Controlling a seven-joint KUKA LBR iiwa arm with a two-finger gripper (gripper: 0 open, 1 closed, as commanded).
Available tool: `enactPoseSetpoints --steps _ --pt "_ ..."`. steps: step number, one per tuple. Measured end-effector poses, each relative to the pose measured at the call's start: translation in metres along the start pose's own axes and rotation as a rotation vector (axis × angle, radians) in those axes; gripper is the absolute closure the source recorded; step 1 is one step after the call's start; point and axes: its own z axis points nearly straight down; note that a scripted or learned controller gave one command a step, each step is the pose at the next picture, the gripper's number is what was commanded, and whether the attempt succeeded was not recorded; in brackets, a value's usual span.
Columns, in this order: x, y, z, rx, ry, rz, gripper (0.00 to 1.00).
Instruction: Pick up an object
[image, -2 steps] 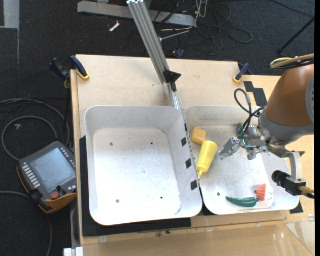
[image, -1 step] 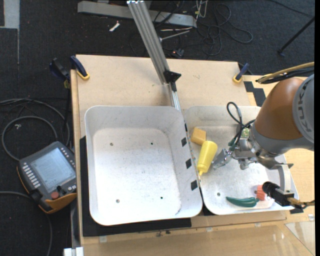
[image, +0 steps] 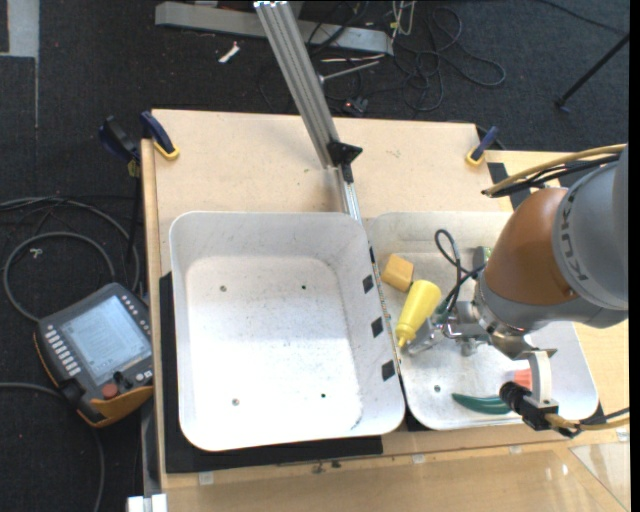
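the grey arm, smooth and rounded with its orange band bulging above the wrist, reaches into the right bin, a shallow white tray with curved corners and a speckled, scuffed floor. the metal gripper sits low at the base of a glossy yellow plastic bottle, a tapered cylinder lying tilted with its narrow end down toward the gripper; the tips seem to touch it, but whether they are clamped or released cannot be told from this slanted view. just above the bottle lies a small tan block, matte and roughly cubic (possibly foam or wood). near the bin's front edge rests a slim dark green curved object, beside something small and red partly hidden by the arm's fittings. the left bin is larger, its white plastic dotted with dark specks, resting on a pale wooden bench
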Motion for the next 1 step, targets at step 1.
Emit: enactPoseSetpoints --steps 1 --pt "0.0004 0.0007 0.0012 -0.007 0.000 -0.001 0.00"
